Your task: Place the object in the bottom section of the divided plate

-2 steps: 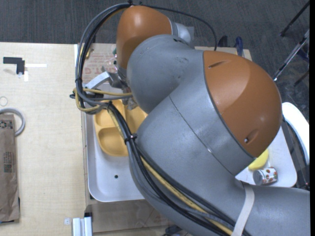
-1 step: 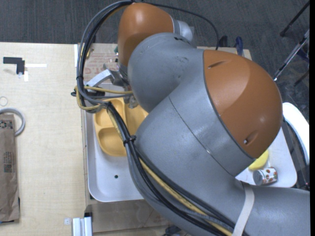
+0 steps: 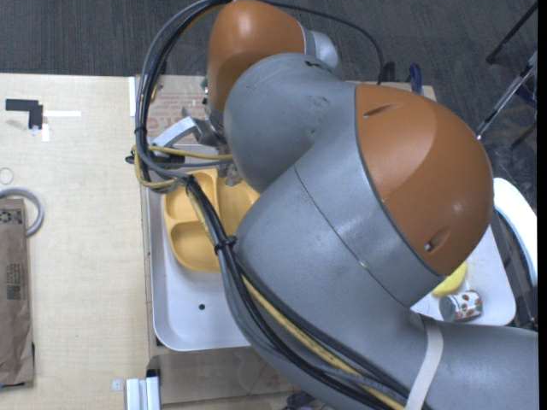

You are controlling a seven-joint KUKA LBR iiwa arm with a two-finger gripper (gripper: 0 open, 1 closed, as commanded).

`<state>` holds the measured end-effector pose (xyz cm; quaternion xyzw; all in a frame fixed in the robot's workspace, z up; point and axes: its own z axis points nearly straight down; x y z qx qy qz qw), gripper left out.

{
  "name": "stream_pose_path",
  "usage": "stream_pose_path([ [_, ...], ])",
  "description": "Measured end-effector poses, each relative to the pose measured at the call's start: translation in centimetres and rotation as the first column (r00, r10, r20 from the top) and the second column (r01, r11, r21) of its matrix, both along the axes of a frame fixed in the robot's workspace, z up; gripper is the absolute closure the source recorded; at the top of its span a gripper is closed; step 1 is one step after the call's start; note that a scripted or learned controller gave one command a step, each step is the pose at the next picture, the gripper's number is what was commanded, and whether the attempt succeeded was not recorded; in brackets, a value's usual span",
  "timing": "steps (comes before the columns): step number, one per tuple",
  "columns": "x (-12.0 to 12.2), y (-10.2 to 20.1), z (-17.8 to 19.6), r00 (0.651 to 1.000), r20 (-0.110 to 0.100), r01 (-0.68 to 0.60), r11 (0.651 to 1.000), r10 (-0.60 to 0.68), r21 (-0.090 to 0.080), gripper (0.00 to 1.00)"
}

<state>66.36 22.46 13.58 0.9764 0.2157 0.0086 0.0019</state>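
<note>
Basically blind: arm covers most of the divided plate at the left bin edge. Can't tell jaw state or where the object is. Risk: wrong-section drop goes unnoticed.

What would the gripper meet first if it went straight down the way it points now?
Probably the yellow divided plate in the white bin, near its upper part. The arm hides most of the gripper, so its height and exact line are unclear.
</note>
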Motion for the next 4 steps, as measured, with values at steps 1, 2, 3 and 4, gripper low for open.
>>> stream_pose_path([
  [1,-5.9,-3.9,-3.4,0.973,-0.019,0.232,0.973,-0.232,-0.004,1.00],
  [2,-11.5,-0.6,-4.4,0.973,-0.015,0.232,0.973,-0.232,-0.003,1.00],
  [3,-16.1,0.4,-0.8,0.973,-0.017,0.231,0.973,-0.231,-0.005,1.00],
  [4,-16.0,0.3,0.0,0.973,-0.017,0.230,0.973,-0.230,-0.009,1.00],
])
